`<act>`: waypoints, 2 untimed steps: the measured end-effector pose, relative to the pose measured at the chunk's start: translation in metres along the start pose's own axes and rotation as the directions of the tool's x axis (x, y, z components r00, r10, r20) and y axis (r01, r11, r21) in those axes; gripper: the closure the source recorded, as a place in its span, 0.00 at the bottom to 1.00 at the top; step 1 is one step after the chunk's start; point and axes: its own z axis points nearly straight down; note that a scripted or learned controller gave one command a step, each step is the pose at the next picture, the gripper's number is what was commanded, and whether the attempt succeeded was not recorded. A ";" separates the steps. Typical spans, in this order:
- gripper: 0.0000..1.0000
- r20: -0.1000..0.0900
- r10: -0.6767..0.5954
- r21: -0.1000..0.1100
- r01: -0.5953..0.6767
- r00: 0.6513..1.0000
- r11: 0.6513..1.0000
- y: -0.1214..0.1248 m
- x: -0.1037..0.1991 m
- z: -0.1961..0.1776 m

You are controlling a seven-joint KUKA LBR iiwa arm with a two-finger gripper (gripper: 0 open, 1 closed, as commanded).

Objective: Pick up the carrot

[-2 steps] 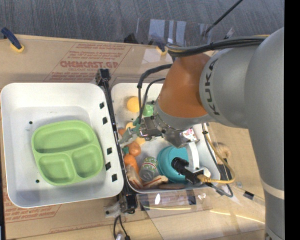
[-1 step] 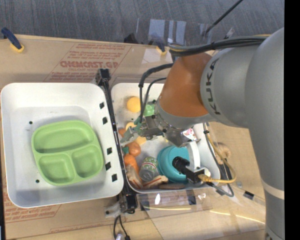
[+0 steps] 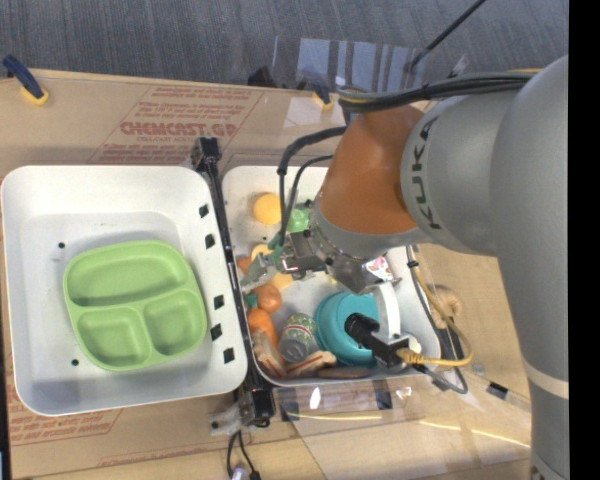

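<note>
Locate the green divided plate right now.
The green divided plate lies flat in the left white bin, toward its front half, apart from the cluttered right bin where the gripper is working.

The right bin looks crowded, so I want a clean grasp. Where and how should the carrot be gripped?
Probably from above, across the exposed orange body of the carrot near the right bin's left wall. Neighbours crowd it and its ends are unclear, so a side approach looks blocked.

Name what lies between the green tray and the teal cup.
In the camera view, between the green tray and the teal cup: both bins' walls, orange pieces, a small can.
</note>
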 end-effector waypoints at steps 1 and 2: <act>0.00 0.002 0.068 0.007 -0.068 0.998 0.998 0.047 -0.076 0.096; 1.00 0.003 0.057 0.005 -0.057 0.998 0.998 0.050 -0.074 0.083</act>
